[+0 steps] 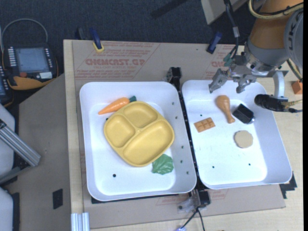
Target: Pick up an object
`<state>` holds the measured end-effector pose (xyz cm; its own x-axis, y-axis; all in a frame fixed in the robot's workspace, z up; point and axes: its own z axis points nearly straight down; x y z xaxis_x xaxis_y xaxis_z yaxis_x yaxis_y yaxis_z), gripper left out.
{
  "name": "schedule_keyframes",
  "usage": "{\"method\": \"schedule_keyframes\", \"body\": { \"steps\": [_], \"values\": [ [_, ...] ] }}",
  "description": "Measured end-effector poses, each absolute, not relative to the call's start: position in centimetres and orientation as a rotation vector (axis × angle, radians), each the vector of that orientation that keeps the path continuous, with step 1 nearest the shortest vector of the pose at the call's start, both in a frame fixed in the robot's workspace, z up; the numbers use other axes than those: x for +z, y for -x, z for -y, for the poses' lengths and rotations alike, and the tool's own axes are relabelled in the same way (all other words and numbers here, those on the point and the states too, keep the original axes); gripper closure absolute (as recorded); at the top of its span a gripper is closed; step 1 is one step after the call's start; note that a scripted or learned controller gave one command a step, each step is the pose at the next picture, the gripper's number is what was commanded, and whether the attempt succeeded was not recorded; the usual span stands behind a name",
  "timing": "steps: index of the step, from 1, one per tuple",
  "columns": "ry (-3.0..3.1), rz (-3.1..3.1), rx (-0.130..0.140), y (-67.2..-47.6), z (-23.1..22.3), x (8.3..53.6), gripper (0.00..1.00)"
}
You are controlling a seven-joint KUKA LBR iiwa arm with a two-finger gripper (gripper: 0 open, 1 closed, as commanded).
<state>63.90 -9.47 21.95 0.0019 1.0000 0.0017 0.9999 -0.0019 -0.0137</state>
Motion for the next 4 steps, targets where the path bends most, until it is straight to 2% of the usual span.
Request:
{"method": "schedule_keyframes", "body": {
  "steps": [1, 3, 4],
  "values": [
    [2.22, 2.221, 0.001, -64.2, 9.5, 22.7, 0.0],
    [2.219, 2.217, 0.006, -63.9, 10.3, 10.8, 0.0],
    [2.218, 2.219, 0.005, -63.8, 10.2, 8.3, 0.0]
  ]
}}
